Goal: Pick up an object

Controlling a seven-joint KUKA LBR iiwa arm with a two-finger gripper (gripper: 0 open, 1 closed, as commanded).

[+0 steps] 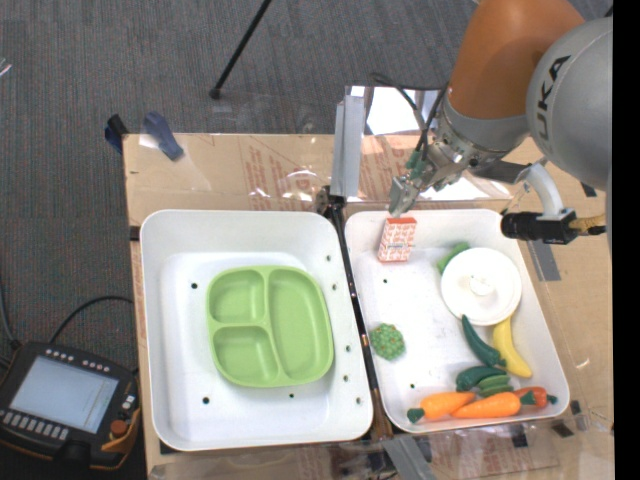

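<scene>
Hovering over the far edge of the right bin [556, 353], the claw [403, 200] hangs just above and behind a small red-and-white carton [397, 239], which stands upright on the bin floor near the far left corner. Whether the claw's tips are apart or together cannot be told from this angle (they blur into one pale shape), and nothing shows between them. The carton sits apart from the claw, directly below its tip as seen from above.

Sharing the right bin are a white lid [481, 285] with a green piece [452, 258] peeking out at its far left edge, a broccoli floret [388, 342] by the left wall, a dark green cucumber [480, 341], a banana [511, 348] just right of it, a green pepper [482, 377], and two carrots [465, 404] along the near wall. A small red item [537, 397] lies at the carrots' right end.

The left bin [170, 268] holds a green divided plate [270, 326], its three sections bare.

Around the bins, cardboard [230, 168] covers the bench, a blue scrap [163, 135] lies at its far left corner, and a pendant [65, 396] with a screen rests on the floor at lower left. The grey arm [575, 78] and its orange band [505, 38] fill the upper right.
</scene>
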